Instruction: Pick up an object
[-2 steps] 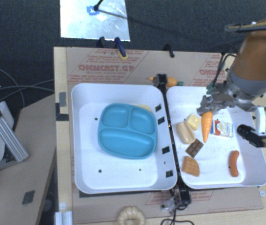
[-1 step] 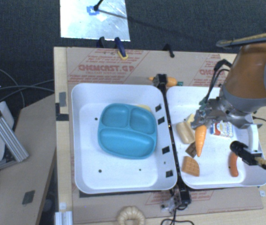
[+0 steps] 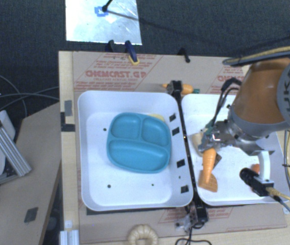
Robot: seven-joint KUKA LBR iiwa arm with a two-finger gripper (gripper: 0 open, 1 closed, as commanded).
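1. The left bin [image 3: 91, 137] sits on the counter [image 3: 109, 70], and a blue divided tray [image 3: 139, 142] lies near its middle, tilted a little, with something pale yellow peeking out at the tray's far right edge.
2. A row of black clips runs down the seam where the two bins meet.
3. The right bin [image 3: 232, 190] holds an orange carrot-shaped object [image 3: 208, 168], lying lengthwise beside the bin's left wall, its broad end toward the near edge.
4. The end effector [image 3: 210, 138] hangs right over the carrot's far tip; I cannot tell how wide it stands or whether it has hold of anything.
5. The arm [image 3: 262, 98] covers the bin's right half, and a small orange piece [image 3: 256, 168] shows near the right edge.
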